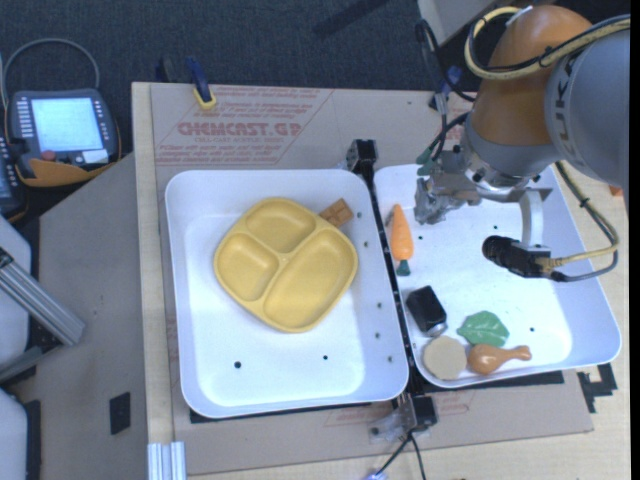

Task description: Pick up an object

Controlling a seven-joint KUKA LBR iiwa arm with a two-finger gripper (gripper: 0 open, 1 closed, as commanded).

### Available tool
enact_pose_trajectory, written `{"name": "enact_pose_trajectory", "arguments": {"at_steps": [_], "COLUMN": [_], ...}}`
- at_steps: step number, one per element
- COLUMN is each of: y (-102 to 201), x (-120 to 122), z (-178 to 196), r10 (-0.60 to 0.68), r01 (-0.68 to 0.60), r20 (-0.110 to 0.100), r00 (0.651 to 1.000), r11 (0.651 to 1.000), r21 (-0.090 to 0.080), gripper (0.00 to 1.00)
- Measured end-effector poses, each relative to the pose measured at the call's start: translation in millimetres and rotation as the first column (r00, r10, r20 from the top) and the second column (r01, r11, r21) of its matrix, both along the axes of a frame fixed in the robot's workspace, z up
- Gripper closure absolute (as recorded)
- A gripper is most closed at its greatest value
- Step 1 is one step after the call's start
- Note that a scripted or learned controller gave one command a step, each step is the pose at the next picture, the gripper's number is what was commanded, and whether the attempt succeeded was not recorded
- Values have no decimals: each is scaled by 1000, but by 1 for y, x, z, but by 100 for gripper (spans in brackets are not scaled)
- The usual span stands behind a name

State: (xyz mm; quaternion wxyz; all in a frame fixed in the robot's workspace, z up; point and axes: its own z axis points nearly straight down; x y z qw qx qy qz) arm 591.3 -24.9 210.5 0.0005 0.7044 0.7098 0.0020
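My gripper hangs over the upper left part of the right bin, just right of an orange carrot with a green top that lies along the bin's left wall. Nothing shows in the gripper. Lower in the same bin lie a black block, a green leaf-shaped piece, a round beige disc and an orange drumstick.
The left bin holds a yellow divided plate with a small brown block at its upper right edge. A black cable connector hangs over the right bin beside the arm. A divider rail separates the bins.
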Motion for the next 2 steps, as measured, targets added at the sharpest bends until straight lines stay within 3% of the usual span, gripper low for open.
{"name": "enact_pose_trajectory", "arguments": {"at_steps": [2], "y": [101], "x": [26], "z": [-6], "r10": [-1], "r01": [1], "r20": [-1], "r00": [1000], "r11": [1000], "r21": [0], "gripper": [100]}}
